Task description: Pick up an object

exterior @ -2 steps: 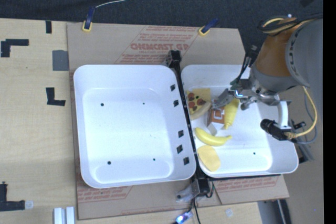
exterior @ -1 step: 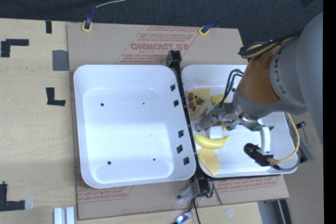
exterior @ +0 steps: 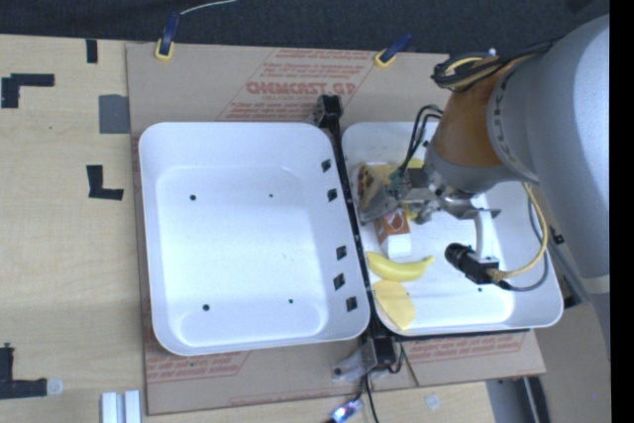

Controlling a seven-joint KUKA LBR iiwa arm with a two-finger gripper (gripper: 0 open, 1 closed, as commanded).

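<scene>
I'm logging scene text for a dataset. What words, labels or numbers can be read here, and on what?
"CHEMCAST GP", red print on the brown board under the bins, partly blurred.
More red print on the board's front edge: too blurred to read.
Object with packaging in the right bin: any print too small to read.

Right bin [exterior: 535, 317], left half, 4 items clustered near the divider. Banana [exterior: 398, 265]: yellow, curved, lying flat crosswise. Pale yellow wedge-shaped piece [exterior: 395, 306] just below it, touching or nearly so. Small white block [exterior: 397, 242] just above the banana. Brown-orange item [exterior: 374, 183] further up, partly hidden, type unclear.
</scene>
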